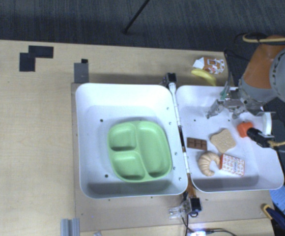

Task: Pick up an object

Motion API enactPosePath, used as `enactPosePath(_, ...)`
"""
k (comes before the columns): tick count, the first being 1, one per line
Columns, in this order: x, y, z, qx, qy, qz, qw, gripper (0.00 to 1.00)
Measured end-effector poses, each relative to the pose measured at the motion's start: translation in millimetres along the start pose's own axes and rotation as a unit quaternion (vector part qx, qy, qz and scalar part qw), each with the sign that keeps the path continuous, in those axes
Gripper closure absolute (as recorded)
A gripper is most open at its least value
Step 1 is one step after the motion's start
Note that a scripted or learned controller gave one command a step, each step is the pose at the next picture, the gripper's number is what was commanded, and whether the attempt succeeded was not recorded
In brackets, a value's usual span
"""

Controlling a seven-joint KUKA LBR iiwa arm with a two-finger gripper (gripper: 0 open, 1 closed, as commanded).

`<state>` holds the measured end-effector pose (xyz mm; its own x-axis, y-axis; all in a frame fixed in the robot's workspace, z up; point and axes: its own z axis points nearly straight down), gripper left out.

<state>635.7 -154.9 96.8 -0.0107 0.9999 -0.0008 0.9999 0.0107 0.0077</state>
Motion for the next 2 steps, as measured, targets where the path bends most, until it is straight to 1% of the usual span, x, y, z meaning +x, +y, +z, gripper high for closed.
enactPosePath(1, 32.9, -53.7, 10.5, 0.002, 0.0, 0.004, 1.0, 0.0)
enactPosePath(2, 38.0, -146.9, 8.8, 0.001, 0.0, 0.005, 1.0, 0.0)
